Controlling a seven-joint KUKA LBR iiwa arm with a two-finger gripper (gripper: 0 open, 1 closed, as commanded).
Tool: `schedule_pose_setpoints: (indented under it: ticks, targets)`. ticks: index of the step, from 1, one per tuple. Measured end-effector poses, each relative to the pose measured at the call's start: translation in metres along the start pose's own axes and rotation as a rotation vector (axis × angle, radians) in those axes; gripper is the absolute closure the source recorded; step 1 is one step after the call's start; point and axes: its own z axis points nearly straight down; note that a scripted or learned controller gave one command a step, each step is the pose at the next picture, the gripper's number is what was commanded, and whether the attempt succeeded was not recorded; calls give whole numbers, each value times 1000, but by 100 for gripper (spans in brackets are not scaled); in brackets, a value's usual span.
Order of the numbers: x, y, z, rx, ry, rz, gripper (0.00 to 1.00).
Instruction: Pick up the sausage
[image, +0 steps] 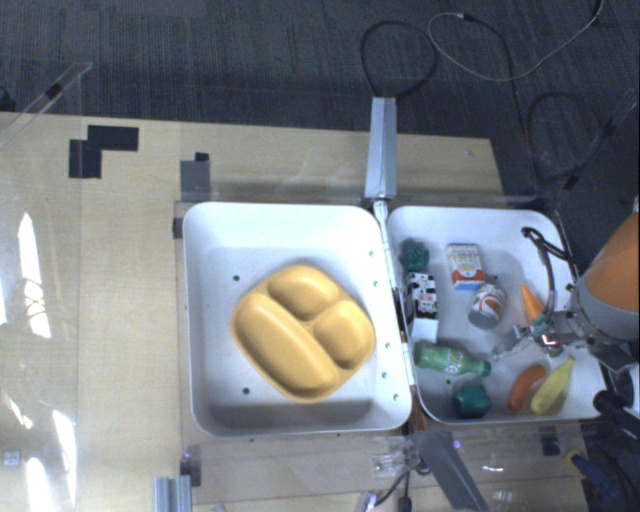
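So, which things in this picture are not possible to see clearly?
- Gripper, camera view: its fingers are too small and blurred against the right bin to tell open from shut.
- Arm: cut off by the right edge.
- Sausage: the reddish piece beside the banana is too small to confirm.
- Carton label: too small to read.

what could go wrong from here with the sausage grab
1. The sausage lies right against the yellow banana near the right bin's front corner, so closing fingers may catch the banana too, or nudge both.
2. The gripper sits just above that pair with the small carrot close behind it; a slightly off descent could land on the wrong item.
3. The bin wall is near, which may limit finger room on that side.
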Motion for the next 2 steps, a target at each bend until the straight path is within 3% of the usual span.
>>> schedule_pose_setpoints:
  ticks: [1,2]
  targets:
    - [2,2,14,-4,4,-12,0]
    - [8,10,14,-16,12,496,0]
